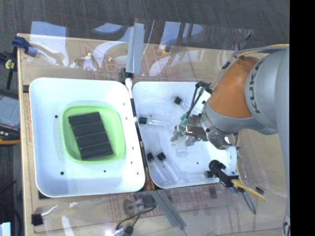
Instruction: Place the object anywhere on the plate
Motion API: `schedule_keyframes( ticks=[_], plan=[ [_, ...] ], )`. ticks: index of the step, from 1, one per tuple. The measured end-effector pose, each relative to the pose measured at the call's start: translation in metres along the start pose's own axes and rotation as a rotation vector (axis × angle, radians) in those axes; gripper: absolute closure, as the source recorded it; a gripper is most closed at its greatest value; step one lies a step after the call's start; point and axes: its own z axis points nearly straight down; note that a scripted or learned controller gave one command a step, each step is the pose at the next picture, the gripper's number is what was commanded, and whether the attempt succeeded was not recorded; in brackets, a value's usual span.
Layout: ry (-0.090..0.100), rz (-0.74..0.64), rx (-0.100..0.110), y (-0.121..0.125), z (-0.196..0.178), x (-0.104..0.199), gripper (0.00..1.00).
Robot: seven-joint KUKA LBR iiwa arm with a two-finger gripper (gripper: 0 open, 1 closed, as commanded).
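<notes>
Green plate (69,149) bearing dark ridged block (90,135), gripper (181,134) over right bin (162,95), grip unclear, "KU" on arm (256,97)

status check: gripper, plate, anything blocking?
Gripper low over right bin, among clear tubes. Green plate in left bin already carries dark ridged block. Path between bins unobstructed.

We see two shallow white plastic bins side by side on the bench: in the left bin (42,132) sits a square green plate (68,146) bearing a ridged black rectangular block (90,135); over the right bin (157,95) hangs the grey two-finger gripper (179,134).
</notes>
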Motion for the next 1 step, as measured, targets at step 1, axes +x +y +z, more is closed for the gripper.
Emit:
schedule_keyframes(
  ticks=[1],
  plan=[
    [0.000, -0.257, -0.001, 0.0198, 0.0103, 0.0657, 1.00]
  ],
)
